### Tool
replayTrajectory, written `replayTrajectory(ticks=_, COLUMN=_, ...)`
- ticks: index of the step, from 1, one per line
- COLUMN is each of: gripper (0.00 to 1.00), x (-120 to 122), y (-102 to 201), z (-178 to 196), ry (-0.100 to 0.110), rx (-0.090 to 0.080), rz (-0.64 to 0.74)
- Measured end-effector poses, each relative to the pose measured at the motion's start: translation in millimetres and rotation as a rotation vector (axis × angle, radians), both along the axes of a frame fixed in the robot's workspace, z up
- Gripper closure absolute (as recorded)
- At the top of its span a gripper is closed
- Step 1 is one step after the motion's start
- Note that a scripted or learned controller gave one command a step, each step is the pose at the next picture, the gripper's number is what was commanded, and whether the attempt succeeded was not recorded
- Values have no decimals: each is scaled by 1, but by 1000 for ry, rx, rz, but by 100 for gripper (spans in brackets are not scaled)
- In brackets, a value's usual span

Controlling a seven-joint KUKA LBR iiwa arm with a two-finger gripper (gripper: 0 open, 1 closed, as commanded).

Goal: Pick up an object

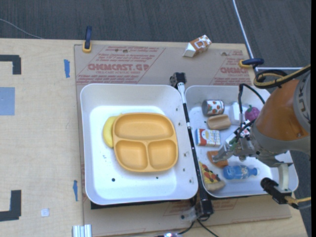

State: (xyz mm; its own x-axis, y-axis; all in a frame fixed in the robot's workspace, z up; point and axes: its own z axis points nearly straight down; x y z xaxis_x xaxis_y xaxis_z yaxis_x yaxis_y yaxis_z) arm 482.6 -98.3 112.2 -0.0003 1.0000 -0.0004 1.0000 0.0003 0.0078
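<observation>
My gripper (228,150) hangs low over the middle of the right bin (281,181), reaching in from the right. Its tip is right over a small orange-brown item (215,157), which it partly hides. Around it lie a red and white carton (209,137), a bread roll (219,122), a red and white can (213,107), a white bottle (236,113), purple grapes (252,113) and a blue bottle (240,172). A colourful food item (211,177) lies by the bin's left wall.
The left bin (94,181) holds an orange divided plate (145,141) lying over a yellow banana (108,131). A small carton (197,46) lies on the board behind the bins. The arm's orange band (281,115) covers the right bin's right side.
</observation>
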Motion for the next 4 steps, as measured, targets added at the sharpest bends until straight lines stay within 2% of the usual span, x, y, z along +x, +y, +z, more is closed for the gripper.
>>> replayTrajectory(ticks=1, gripper=100, x=1, y=0, z=10, ry=-3, rx=-1, rz=0)
replayTrajectory(ticks=2, gripper=100, x=26, y=104, z=73, ry=7, rx=3, rz=2)
replayTrajectory(ticks=3, gripper=0, x=26, y=102, z=72, ry=8, rx=1, rz=1)
replayTrajectory(ticks=4, gripper=0, x=26, y=102, z=72, ry=8, rx=0, rz=1)
